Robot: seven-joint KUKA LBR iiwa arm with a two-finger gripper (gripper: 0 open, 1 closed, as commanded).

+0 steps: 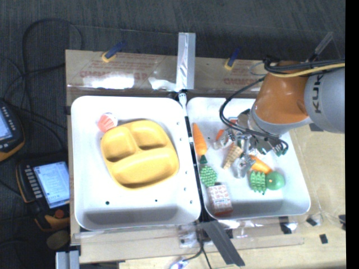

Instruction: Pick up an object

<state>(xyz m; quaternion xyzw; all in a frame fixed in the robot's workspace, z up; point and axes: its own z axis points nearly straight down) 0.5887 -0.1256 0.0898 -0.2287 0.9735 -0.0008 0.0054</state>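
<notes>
In the right bin (303, 198) the gripper (245, 160) is lowered among clutter; jaw state cannot be told. A carrot (260, 165) lies just beside the jaws, with a biscuit (231, 157) opposite. One item should be centred between the jaws before closure.

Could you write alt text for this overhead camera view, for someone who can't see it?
A grey and orange robot arm lowers its pincer among small toy foods in the right white bin; a yellow divided tray sits in the left bin.
</notes>
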